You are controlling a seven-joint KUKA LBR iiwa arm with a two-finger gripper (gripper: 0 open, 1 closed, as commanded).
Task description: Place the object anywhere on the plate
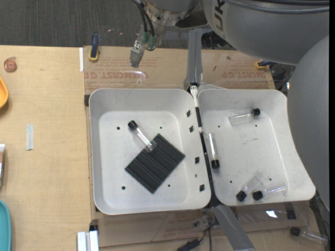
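In the left shallow white bin, a clear plastic tube with a black cap is lying flat, its far end resting against the upper corner of the dark ribbed rectangular plate. The tube is looking light, stiff, smooth and prone to rolling; a pinch across its clear middle, clear of the plate's edge, is appearing the safest hold. Up beyond the bin's rear rim, the grey two-finger gripper is hanging above the cardboard backing, well apart from the tube; whether it is open or closed cannot be told. Similar capped tubes are lying in the right white bin.
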